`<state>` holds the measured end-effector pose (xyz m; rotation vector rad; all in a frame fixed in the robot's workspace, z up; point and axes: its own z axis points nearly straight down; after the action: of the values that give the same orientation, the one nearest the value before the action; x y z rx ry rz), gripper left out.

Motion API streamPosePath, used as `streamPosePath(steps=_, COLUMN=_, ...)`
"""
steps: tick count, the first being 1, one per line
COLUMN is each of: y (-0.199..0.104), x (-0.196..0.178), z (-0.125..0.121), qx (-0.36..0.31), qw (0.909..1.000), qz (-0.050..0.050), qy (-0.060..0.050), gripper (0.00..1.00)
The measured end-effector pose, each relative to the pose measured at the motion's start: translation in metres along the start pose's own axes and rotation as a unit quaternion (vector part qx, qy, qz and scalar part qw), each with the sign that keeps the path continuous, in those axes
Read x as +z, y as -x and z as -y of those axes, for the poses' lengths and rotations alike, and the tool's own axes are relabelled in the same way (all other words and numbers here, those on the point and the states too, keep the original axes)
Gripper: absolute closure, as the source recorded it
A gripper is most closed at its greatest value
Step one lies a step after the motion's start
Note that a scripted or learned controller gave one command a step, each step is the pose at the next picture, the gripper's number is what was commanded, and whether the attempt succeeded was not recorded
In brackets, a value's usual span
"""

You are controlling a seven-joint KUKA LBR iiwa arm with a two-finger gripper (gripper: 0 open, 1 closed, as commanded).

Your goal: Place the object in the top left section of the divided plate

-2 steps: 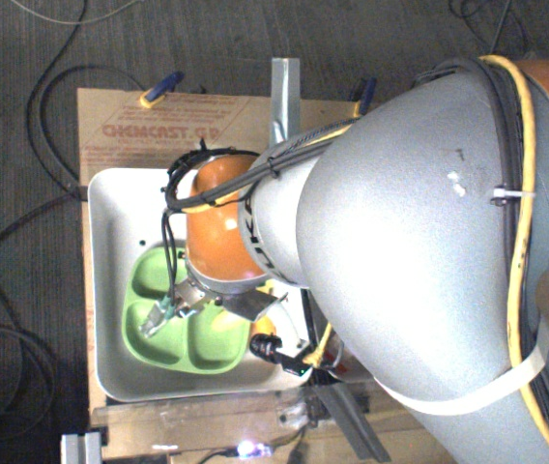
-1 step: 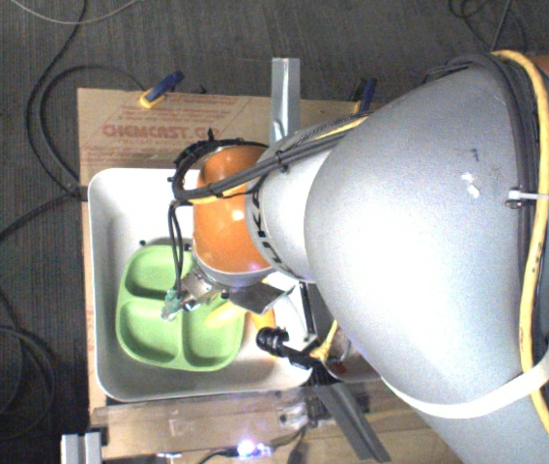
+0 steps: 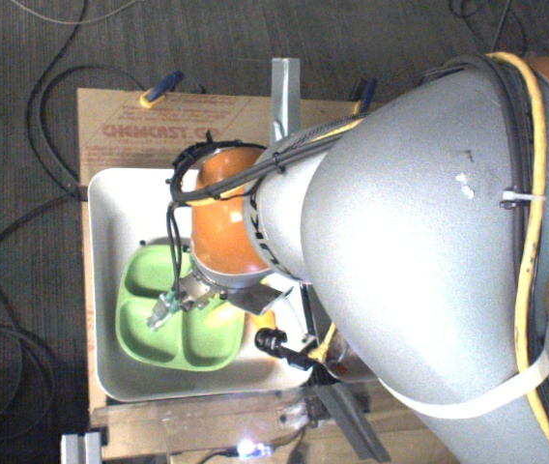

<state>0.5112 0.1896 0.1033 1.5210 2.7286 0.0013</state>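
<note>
A light green divided plate (image 3: pixel 149 341) lies in the left white bin (image 3: pixel 110 249), with its sections facing up. My gripper (image 3: pixel 166 309) hangs low over the middle of the plate, near the ridge between the upper left section (image 3: pixel 147 271) and the lower ones. The orange wrist band (image 3: pixel 221 220) and the grey arm cover the plate's right part. The wrist hides whether anything is held at the tip. A small yellow-orange patch (image 3: pixel 268 304) shows just right of the plate, half under the arm, and I cannot tell what it is.
The grey arm (image 3: pixel 419 249) covers the right side of the bench and the second bin. Brown cardboard (image 3: pixel 158 129) lies behind the left bin, with a blue clamp (image 3: pixel 160 87) at its far edge. Cables run over the dark floor at left.
</note>
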Motion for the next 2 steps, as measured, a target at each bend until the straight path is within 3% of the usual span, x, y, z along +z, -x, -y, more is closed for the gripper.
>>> streamPosePath(steps=1, y=0.011, x=-0.073, z=-0.078, qx=-0.058, qw=0.9983, qz=-0.006, qy=-0.005, gripper=0.0)
streamPosePath(steps=2, y=0.001, x=-0.017, z=-0.039, qx=0.046, qw=0.9989, qz=-0.005, qy=0.009, gripper=0.0)
